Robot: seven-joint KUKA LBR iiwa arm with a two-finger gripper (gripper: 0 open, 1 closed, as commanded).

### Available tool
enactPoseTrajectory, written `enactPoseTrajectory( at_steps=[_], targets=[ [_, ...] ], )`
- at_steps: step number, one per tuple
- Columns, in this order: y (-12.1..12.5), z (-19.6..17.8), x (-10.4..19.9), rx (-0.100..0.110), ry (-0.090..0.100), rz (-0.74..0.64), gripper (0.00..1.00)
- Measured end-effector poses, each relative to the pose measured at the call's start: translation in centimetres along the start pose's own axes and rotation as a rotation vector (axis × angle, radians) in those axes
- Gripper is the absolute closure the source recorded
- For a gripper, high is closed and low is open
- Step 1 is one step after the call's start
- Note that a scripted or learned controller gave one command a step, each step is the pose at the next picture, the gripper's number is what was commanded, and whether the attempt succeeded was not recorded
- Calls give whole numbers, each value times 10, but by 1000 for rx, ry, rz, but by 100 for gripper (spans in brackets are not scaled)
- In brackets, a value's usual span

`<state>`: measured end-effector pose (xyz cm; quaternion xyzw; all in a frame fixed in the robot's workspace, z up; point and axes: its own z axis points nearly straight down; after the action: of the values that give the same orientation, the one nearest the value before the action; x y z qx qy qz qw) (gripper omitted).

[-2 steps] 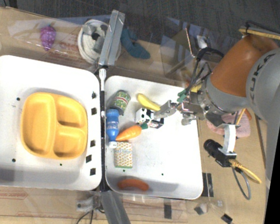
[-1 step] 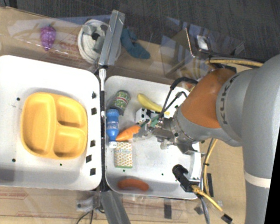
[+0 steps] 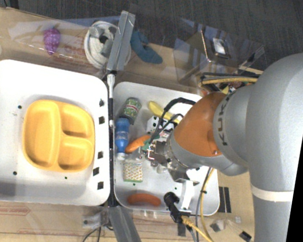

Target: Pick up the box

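Right bin (image 3: 214,201): box (image 3: 133,171) lies left of end effector (image 3: 154,154).

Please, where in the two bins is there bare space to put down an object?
Free: the left white bin's floor around the yellow divided plastic tray, widest along its near wall. Crowded: the right white bin, where a green can, blue bottle, orange carrot, patterned box and red sausage lie beside the grey arm's gripper.
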<state>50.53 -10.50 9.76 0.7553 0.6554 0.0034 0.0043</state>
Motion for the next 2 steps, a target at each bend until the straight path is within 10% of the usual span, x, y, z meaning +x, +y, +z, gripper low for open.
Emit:
enactPoseTrajectory(
  at_steps=[1,2],
  targets=[
    [-6,0,7,-1,0,113,0],
    [-5,-10,10,0,5,106,100]
  ],
)
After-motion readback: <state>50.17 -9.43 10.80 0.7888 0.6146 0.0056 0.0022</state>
